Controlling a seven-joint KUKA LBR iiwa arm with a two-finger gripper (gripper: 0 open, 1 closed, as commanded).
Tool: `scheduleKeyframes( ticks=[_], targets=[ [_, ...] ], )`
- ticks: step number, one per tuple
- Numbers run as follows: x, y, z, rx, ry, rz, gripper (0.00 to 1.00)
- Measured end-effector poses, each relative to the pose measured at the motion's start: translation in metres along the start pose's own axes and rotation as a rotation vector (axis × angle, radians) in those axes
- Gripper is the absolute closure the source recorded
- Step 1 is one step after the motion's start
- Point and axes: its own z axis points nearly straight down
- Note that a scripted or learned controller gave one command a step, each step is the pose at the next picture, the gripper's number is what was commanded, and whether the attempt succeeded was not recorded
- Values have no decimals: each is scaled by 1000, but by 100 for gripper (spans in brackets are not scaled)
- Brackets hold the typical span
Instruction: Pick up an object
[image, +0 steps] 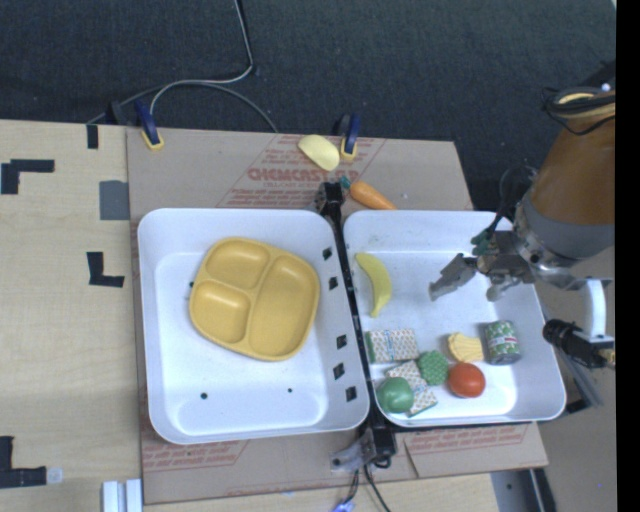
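Note:
The right bin (400, 250) holds a yellow banana (377, 281), a patterned packet (393, 345), a green block (433, 366), a green round fruit (396, 394), a red tomato (466, 380), a small yellow piece (464, 347) and a green-labelled can (501, 341). My gripper (474, 281) hovers over the right half of this bin, above the can and the yellow piece. Its two fingers are spread apart with nothing between them.
The left bin (165, 330) carries a yellow divided plate (253, 297). Behind the bins, on the cardboard, lie a pale yellow lemon-like piece (319, 151) and an orange carrot (371, 195). A blue clamp (149, 127) and a cable sit at the back.

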Motion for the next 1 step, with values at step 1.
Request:
scheduleKeyframes(
  ticks=[1],
  targets=[
    [-60, 8, 110, 4, 0, 3, 0]
  ],
)
